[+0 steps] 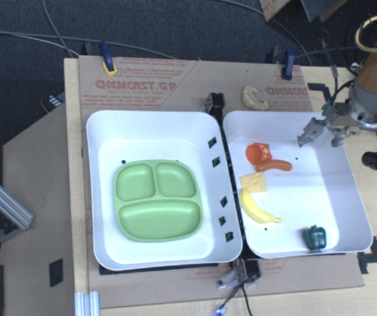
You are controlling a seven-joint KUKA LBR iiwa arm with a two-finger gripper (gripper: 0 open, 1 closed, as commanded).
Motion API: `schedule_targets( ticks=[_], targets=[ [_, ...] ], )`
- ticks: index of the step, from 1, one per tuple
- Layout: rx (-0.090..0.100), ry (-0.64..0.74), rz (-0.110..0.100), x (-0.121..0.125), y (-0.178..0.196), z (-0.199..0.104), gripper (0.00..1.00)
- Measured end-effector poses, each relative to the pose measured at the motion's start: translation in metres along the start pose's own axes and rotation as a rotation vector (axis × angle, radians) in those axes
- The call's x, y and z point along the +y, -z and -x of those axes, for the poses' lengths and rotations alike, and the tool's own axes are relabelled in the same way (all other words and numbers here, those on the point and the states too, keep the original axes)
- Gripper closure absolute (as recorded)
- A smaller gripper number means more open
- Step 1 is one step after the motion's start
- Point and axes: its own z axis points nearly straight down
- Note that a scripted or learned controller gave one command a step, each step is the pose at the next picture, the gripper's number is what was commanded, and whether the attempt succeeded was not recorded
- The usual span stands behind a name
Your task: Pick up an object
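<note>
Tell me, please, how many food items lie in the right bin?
5: a tomato, a sausage, a cheese slice, a banana and a green pepper near the front edge.

The light is bright and even, coming from above. The two white bins (102, 196) are nearly overexposed, with soft, weak shadows. The picture is a little grainy, and the dark floor (30, 5) stays dim.

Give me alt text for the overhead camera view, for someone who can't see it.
A grey robot arm's gripper hangs open over the upper right edge of the right bin, which holds a tomato, sausage, cheese slice, banana and green pepper. The left bin holds a green divided tray.
</note>
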Motion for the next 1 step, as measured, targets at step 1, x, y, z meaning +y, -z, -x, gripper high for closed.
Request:
schedule_targets(
  ticks=[1],
  targets=[
    [0.001,-0.001,0.002,0.0076,-0.0553,0.0056,0.00]
  ],
)
